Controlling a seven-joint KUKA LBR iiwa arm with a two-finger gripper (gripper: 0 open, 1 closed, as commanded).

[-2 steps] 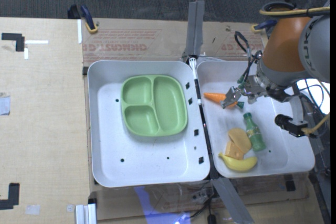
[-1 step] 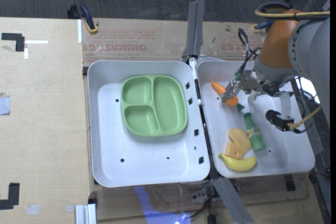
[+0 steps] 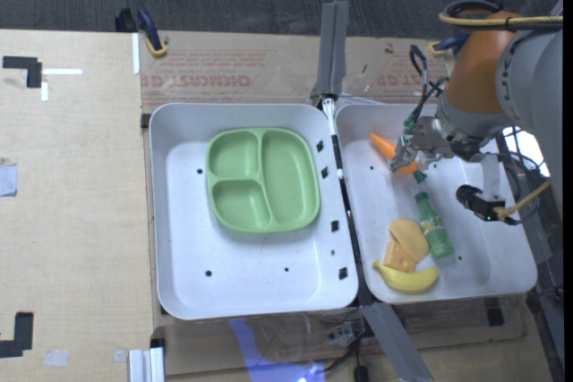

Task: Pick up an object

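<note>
Gripper [image 3: 414,149] low in right bin [image 3: 515,277], right at carrot [image 3: 385,145]; carrot runs up-left to down-right, just left of fingers. Finger state: can't tell.

We see a pale green divided plastic plate [image 3: 264,181] in a shallow white bin [image 3: 179,219]; beside it an orange carrot [image 3: 383,144], a green bottle [image 3: 434,229], a yellow banana [image 3: 408,279] and a tan slice [image 3: 407,242].

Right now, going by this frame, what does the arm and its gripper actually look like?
The arm is a bulky grey body with a wide orange band above the wrist. Black cables loop over and beside it, one with a yellowish sheath. The gripper is a small dark metal unit, too cluttered to make out finer detail.
</note>
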